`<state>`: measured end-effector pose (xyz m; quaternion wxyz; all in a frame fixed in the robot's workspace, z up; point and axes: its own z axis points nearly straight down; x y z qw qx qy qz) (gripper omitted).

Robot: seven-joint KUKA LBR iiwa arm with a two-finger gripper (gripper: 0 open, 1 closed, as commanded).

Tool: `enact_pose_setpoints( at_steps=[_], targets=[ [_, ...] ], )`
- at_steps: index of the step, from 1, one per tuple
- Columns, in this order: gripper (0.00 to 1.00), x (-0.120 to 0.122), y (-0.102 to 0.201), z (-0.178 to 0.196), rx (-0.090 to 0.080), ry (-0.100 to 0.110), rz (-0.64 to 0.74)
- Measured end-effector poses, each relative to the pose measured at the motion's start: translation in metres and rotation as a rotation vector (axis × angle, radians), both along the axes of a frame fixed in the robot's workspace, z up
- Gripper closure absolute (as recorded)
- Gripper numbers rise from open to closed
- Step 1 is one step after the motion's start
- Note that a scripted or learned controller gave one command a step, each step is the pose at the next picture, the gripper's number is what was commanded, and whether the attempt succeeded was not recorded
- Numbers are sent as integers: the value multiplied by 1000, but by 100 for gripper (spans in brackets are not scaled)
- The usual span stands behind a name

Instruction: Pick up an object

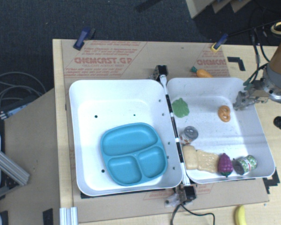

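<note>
Hovering at three o'clock of the orange lump point(224, 113), the gripper point(242, 101), its spread unreadable, should probably pinch this seemingly light, rounded, slippery piece across its middle.

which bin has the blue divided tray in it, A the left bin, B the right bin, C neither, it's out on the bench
A: the blue divided tray lies flat inside the left bin, while the right bin holds the small items.

Arm point(277, 74) cropped rightward (gripper point(241, 100) fingers unclear).
</note>
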<state>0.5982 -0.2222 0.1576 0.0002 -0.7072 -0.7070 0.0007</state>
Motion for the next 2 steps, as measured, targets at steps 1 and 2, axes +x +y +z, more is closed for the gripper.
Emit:
enact_pose_setpoints(
  at_steps=[1,2],
  targets=[
    [100,69,7,19,0,-4,2],
    [100,13,15,-22,1,0,0]
  ],
)
